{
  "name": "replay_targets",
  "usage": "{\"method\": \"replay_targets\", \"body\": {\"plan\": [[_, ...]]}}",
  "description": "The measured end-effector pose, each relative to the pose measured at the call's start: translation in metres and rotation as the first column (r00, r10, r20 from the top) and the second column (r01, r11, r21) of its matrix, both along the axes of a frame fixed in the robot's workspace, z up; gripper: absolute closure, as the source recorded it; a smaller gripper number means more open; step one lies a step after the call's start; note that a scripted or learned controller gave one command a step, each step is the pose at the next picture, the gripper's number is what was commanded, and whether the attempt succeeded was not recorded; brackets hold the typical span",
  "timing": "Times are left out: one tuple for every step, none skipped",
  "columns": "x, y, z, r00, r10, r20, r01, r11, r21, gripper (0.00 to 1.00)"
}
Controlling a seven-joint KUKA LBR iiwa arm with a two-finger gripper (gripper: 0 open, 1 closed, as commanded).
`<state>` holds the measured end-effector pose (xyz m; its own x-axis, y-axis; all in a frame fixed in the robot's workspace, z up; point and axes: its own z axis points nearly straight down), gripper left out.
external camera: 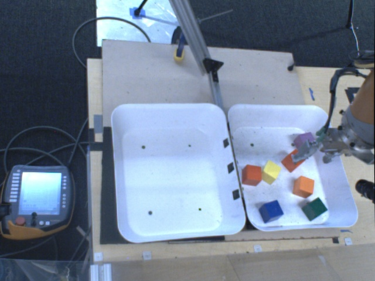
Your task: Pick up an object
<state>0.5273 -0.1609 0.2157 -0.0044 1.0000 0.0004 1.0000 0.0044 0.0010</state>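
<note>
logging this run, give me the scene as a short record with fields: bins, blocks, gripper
left bin: white, shallow
right bin: white, shallow, holds all the blocks
blocks: purple block, red block, orange-red block, yellow block, orange block, blue block, green block
touching: yellow block against orange-red block
gripper: over the right bin's far right part, by the purple and red blocks
grasp: cannot tell
</note>
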Motion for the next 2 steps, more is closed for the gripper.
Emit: {"method": "replay_targets", "body": {"plan": [[0.0, 0.0, 0.0, 1.0, -0.001, 0.001, 0.001, 1.0, 0.0, 0.0], [0.005, 0.009, -0.055, 1.0, -0.001, -0.004, 0.001, 1.0, 0.001, 0.0]]}}
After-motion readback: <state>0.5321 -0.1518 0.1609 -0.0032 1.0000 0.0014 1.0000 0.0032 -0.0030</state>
